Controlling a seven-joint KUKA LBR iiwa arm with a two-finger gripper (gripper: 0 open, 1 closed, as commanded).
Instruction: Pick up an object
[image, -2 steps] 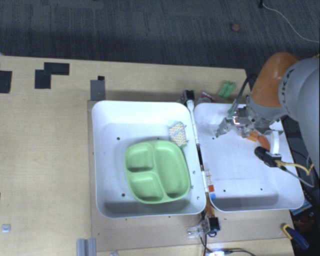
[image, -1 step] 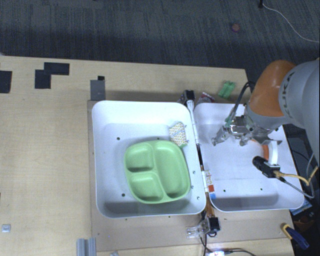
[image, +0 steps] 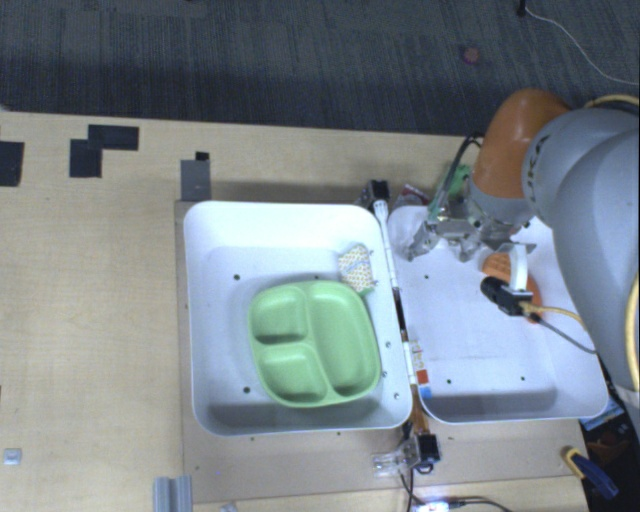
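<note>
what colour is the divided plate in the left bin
Light green, seen clearly in the camera view: the divided plate lies in the left bin.

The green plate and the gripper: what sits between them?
In the camera view, a small patterned cloth-like object lies by the green plate, then the two bins' adjoining rims, before the gripper.

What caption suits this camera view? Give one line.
End effector low in right bin; green divided plate in left bin.
</note>
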